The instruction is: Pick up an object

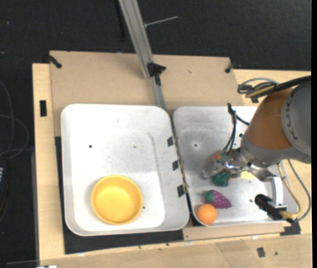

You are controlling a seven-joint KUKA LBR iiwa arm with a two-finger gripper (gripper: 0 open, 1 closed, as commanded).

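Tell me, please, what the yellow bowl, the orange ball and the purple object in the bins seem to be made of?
The yellow bowl looks like moulded plastic: even colour, smooth matte surface with a soft sheen. The orange ball seems smooth plastic or rubber, possibly a toy fruit; the view leaves it open. The purple object has a bumpy surface and a green tip, like a plastic toy grape bunch, though it is too small to be sure.

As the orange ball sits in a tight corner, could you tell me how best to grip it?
Take the orange ball across its middle from straight above. It is round, and the bin's front wall and the purple grapes crowd its sides.
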